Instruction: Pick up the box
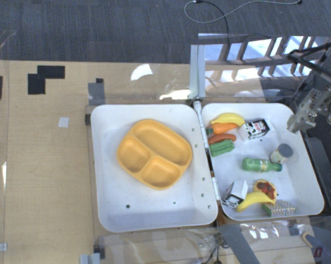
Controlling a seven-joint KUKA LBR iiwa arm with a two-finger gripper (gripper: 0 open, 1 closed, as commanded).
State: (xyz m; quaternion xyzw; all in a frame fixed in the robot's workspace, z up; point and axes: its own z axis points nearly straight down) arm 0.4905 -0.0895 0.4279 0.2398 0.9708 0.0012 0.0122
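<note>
Near right bin's [311, 178] top edge: box [255, 129], well left of fingers [296, 122]; finger state unclear.

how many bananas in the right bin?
2: one banana at the far edge above the carrot; another banana near the front edge beside a small box. Clutter might hide more.

Grey arm entering from the right, gripper [298, 120] poised just beyond the upper right corner of the right bin [314, 191], wrist angled down-left toward that bin
</note>
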